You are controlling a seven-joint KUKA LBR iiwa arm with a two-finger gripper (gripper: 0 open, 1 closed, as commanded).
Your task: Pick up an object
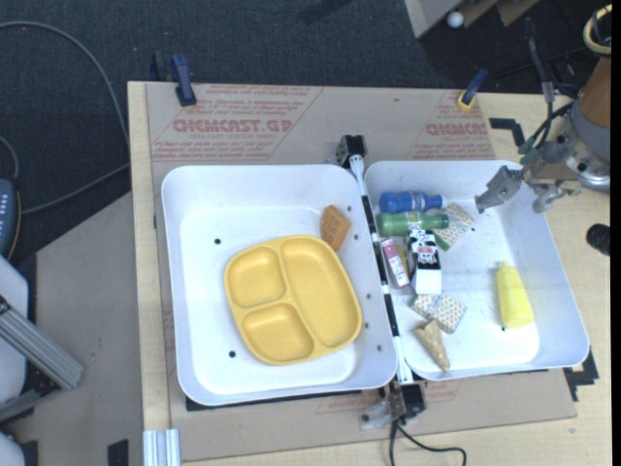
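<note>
Pincer [497, 190] over right bin [558, 260], arm reaching from right.

Grey KUKA arm with small metal gripper [506, 194]

Seen at the right edge as a rounded pale-grey wrist housing [594, 149], topped by an orange-brown band [600, 93]. Ringed at its base by a lighter grey flange. Trailed by dark cables [543, 115] with a hint of green, looping along the left side of the wrist. Ends in a compact grey-silver gripper of angular metal parts, dull in finish, too small and blurred for screws or markings to be made out.
</note>
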